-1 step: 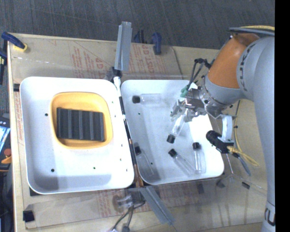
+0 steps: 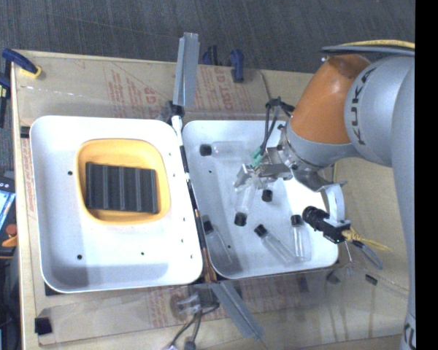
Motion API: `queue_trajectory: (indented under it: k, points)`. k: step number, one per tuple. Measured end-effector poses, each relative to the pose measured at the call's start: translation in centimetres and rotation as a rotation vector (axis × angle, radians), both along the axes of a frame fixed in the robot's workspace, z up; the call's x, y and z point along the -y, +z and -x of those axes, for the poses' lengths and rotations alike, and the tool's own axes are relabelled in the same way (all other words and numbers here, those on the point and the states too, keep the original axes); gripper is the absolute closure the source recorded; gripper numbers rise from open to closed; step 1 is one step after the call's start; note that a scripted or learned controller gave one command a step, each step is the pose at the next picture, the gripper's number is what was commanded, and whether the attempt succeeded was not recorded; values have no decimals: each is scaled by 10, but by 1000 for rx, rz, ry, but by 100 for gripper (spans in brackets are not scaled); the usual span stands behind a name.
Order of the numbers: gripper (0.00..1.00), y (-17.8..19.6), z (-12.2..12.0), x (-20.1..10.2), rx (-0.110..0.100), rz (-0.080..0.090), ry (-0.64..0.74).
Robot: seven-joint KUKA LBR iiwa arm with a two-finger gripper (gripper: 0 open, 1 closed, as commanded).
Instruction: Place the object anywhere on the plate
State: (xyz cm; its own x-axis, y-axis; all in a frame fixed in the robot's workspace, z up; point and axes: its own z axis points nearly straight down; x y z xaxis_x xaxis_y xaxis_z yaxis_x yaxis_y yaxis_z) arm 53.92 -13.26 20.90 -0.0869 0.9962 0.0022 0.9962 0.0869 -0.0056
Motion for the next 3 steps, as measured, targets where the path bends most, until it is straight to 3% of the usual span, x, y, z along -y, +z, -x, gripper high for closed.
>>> queue_trajectory:
  k: [1, 2, 3]
  points:
    - [100, 20, -39, -52, 4, 1, 280]
    - [100, -18, -82, -111, 5, 1, 520]
    - [100, -18, -73, -130, 1, -2, 735]
